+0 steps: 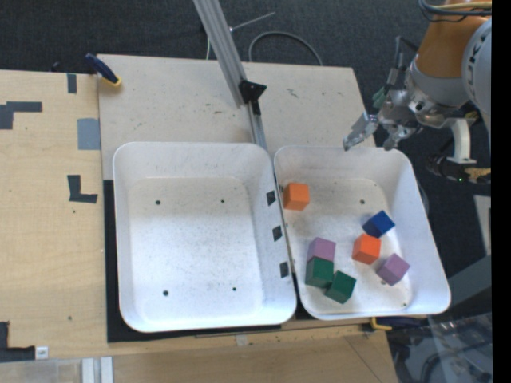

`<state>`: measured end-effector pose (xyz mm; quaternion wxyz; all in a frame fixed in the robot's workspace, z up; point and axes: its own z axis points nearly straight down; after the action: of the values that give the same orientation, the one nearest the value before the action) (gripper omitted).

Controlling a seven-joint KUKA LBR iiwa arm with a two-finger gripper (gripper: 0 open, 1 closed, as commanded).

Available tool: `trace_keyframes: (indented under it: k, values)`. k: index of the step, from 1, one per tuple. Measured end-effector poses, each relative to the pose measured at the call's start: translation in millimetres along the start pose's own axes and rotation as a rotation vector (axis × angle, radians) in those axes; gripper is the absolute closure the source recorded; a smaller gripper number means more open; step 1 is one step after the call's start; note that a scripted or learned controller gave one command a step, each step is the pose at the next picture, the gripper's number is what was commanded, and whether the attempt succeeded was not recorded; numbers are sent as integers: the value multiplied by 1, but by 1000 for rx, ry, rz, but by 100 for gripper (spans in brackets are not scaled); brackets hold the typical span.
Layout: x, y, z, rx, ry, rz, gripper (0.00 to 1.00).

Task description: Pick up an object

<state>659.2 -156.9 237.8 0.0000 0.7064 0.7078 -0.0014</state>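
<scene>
**Blocks waiting in right bin, gripper above far rim**

Blocks sit in the right bin [415, 190]: an orange cube [296, 196] alone near the far-left corner, then a cluster toward the near-right corner — blue cube [378, 223], second orange cube [366, 249], two purple cubes [322, 250] [392, 269], two green cubes [319, 273] [341, 286]. Left bin [128, 214] has none of them. Gripper [372, 132] hangs over the right bin's far rim, nothing between its prongs; open or closed, can't tell from this angle.

Risks, my guess: the green pair and the near purple cube touch or nearly touch, so a descent there could wedge a finger or shove neighbours instead of grabbing. Lone orange cube looks like the cleaner pick, but it's close to the left wall. Starting this near the rim, a straight drop could clip the bin edge.

Hard to read: fingertips blur into wrist hardware; arm cut off at top right.
</scene>
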Motion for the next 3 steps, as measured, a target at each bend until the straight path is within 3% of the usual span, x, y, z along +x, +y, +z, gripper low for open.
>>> trace_keyframes:
  k: [1,2,3]
  values:
    - [45,20,126,9,1,0,0]
    - [57,7,27,-9,2,0,0]
    - [-11,-31,36,2,-1,8,0]
